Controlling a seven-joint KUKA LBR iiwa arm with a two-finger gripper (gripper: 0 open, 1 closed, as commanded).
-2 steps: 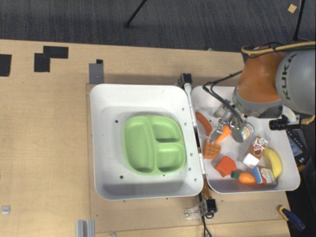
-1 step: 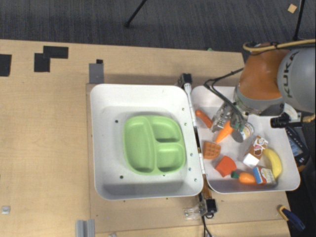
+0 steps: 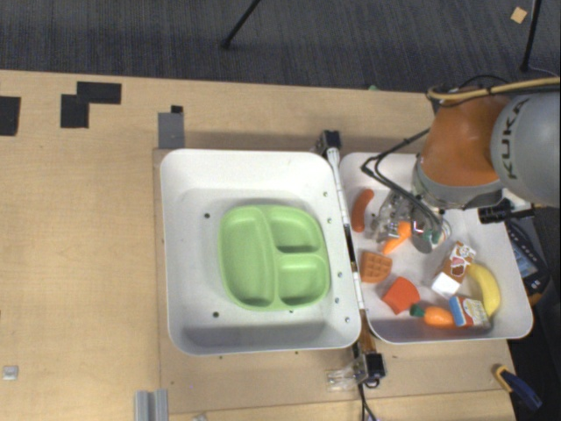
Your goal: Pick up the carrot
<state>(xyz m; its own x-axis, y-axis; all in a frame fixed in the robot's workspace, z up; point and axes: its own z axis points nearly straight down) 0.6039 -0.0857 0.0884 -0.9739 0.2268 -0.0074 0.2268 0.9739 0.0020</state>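
The carrot [image 3: 394, 239], a small tapered orange piece, lies in the right bin [image 3: 517, 318] near its middle left. My gripper [image 3: 401, 226] is down low in that bin, directly over the carrot. Its metal fingers [image 3: 382, 224] stand apart on either side of the carrot's upper end, and the carrot's lower tip pokes out toward the front left. The carrot seems to rest on the bin floor. The orange-banded wrist [image 3: 460, 143] hides the bin's back right part.
Also in the right bin are a red sausage [image 3: 361, 209], a waffle [image 3: 375, 266], a red-orange block [image 3: 401, 295], a round orange vegetable with a green end [image 3: 436, 316], a banana [image 3: 485, 288] and small cartons [image 3: 449, 281]. The left bin [image 3: 188, 191] holds a green divided plate [image 3: 272, 254].
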